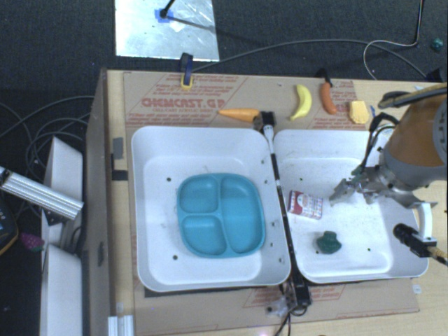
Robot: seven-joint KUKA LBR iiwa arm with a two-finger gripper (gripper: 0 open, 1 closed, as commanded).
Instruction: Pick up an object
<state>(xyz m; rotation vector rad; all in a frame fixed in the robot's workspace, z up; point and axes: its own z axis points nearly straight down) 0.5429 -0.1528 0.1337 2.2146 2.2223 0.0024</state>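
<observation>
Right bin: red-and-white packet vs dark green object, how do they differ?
The red-and-white packet is flat and roughly rectangular; the dark green object is a lumpy, rounded blob. The packet is two-toned with print on it, the green object one solid color. The packet lies by the divider between the bins, the green object nearer the front rim. Both rest loose on the right bin floor, clear of the gripper.

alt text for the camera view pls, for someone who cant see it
A robot arm's gripper hangs over the right bin, which holds a red-and-white packet and a dark green toy. The left bin holds a blue divided plate. Toy food lies on the cardboard behind.
</observation>
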